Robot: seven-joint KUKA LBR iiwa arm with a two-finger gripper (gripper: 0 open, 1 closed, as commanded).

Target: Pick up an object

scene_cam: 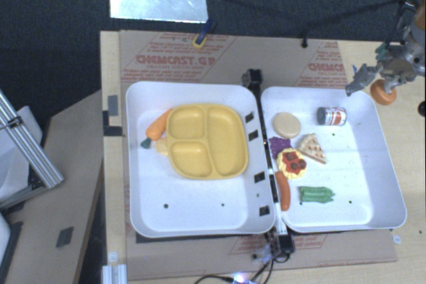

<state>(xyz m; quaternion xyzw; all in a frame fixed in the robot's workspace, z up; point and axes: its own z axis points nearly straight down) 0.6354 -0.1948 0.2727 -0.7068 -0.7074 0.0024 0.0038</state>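
on the tabletop (80,143) two shallow white bins sit side by side, seen from above at a slant. the left bin (143,209) carries a yellow divided plate (203,141) with three compartments, lying flat near the bin's middle. a carrot (157,125) lies tilted against the plate's upper left edge, touching it, with its green tip pointing down-left.

the right bin (369,189) holds a scatter of toy foods. a round tan cookie (287,124) lies near the bin's upper left. a small can (331,116) with a red label lies on its side, to the right of the cookie. below them a pizza slice (311,148) sits just beside a small round pizza (291,163), and a purple piece (279,144) pokes out at the pizza's upper left. a red-orange sausage (284,190) lies along the bin's left wall, and a green pea pod (316,194) lies to its right, apart from it.

the claw (363,78) hangs over the right bin's upper right corner, above the rim and well apart from every toy; its fingers look spread and nothing sits between them. an orange round part (383,92) shows just beside it.
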